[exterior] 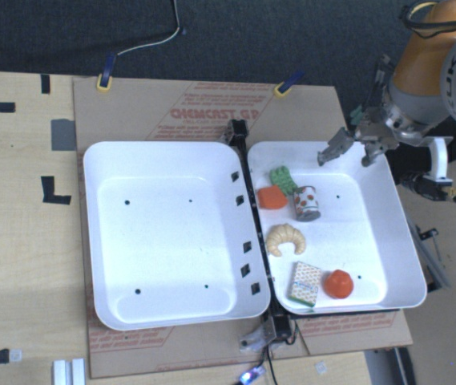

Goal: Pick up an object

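Spread apart with nothing between them, the two fingers of the gripper (346, 156) hang above the far right corner of the right bin (388, 215), one finger (332, 149) reaching toward the bin's middle and the other sitting nearer its right wall. From largest to smallest: the cardboard sheet (203, 111) lies under both bins on the bench; the left bin (163, 231) sits beside the right one, the two joined along a central seam. The grey arm (428, 62) with its orange band enters from the right. Inside the right bin lie the objects to pick: a croissant (285, 238) near the seam, a small patterned box (305, 283) at the near edge, a can (307, 204) lying on its side near the middle, a green item (284, 180) toward the far side, an orange block (272, 198) just beside it, and a red ball (339, 284) close to the box. All sit well apart from the gripper.
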`<state>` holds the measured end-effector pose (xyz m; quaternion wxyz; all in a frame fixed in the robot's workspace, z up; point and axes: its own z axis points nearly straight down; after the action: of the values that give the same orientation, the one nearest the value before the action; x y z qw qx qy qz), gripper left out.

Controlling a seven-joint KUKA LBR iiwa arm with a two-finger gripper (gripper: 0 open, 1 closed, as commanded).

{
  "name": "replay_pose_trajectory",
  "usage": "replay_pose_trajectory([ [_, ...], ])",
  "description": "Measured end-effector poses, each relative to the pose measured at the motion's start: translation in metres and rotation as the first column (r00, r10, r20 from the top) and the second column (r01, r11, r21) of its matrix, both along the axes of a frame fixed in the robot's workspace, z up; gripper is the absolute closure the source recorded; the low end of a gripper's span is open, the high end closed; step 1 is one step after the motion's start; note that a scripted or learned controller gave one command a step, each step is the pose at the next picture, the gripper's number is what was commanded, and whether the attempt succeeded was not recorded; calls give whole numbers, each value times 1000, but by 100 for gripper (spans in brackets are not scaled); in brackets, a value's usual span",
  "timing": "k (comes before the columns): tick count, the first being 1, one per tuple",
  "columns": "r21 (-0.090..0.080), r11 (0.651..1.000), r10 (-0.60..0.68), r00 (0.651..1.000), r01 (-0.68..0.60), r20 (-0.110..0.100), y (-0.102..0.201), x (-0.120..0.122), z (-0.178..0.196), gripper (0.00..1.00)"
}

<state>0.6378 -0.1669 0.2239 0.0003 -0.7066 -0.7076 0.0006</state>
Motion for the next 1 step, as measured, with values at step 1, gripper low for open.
replay_pose_trajectory([
  [1, 2, 1000, 2, 1000, -2, -5, 37, -1, -47, 0],
])
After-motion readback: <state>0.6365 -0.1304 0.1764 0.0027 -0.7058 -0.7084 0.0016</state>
